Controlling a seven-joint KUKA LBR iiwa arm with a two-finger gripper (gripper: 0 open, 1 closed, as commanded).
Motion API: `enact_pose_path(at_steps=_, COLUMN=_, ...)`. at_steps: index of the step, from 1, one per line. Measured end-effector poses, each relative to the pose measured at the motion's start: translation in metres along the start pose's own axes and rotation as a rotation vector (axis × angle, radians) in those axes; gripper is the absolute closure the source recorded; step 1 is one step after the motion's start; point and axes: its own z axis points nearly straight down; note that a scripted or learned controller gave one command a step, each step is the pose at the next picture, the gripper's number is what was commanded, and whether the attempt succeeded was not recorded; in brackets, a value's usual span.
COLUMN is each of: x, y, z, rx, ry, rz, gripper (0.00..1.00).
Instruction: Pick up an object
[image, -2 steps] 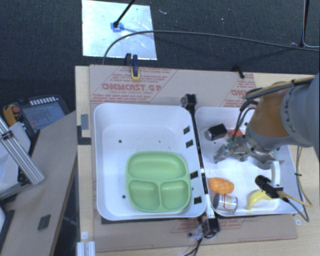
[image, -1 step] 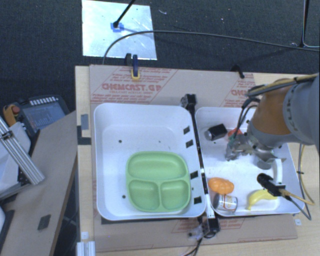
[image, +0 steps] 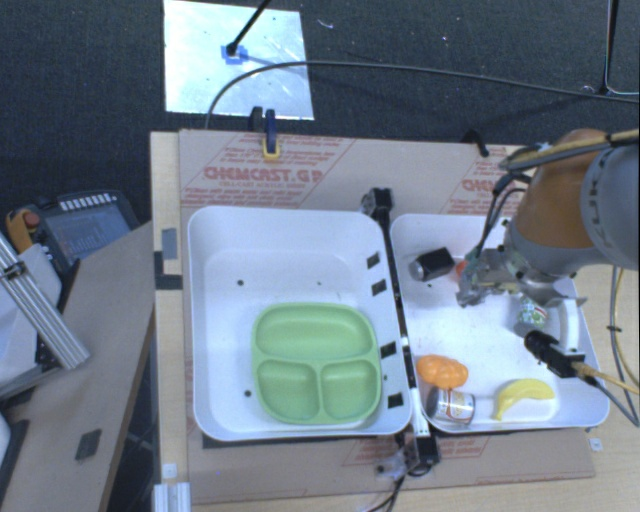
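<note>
Over the right bin (image: 590, 405) the gripper (image: 478, 288) hangs low — whether its fingers are open or closed cannot be told. Candidates lie in this bin: a black block (image: 434, 264) just beside it, an orange piece (image: 442, 371), a can (image: 452, 406), a banana (image: 524, 397). Probably best is a straight descent on the block, clear of the wall. The arm (image: 560, 215) reaches in from the right, wrist bent down.

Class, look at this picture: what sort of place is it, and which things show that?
Probably a robotics lab or test bench, not a kitchen. A grey and orange robot arm reaches over two white bins on a board, a handheld controller sits nearby, and toy-like items such as a banana lie ready for picking.
</note>
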Motion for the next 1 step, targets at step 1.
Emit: enact_pose_path(at_steps=1, x=-0.0022, y=0.0008, z=-0.0643, rx=-0.002, ry=-0.001, rz=0.001, gripper=1.0)
